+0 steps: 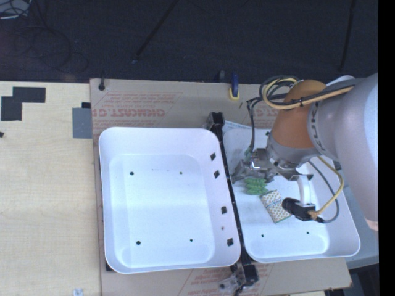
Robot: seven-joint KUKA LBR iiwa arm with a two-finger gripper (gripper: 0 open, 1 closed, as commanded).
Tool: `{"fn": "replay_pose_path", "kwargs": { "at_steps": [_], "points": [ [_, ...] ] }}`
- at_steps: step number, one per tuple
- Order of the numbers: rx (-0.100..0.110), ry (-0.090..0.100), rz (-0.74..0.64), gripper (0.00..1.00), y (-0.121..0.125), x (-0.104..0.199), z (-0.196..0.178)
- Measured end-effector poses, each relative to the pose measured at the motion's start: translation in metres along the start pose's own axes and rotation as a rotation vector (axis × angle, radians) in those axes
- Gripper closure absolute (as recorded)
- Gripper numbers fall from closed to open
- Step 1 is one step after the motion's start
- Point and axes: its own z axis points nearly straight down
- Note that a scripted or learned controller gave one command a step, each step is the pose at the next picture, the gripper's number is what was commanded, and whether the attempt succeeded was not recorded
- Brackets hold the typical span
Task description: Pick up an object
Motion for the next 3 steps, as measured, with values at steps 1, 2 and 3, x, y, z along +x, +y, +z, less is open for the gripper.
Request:
{"fn": "replay_pose_path", "kwargs": {
  "at_steps": [1, 2, 3],
  "points": [
    [-0.001, -0.001, 0.005, 1.00, -0.001, -0.002, -0.014],
    [0.001, 0.000, 0.010, 1.00, -0.001, -0.004, -0.023],
    [0.003, 0.000, 0.014, 1.00, -0.002, -0.006, -0.032]
  ]
}}
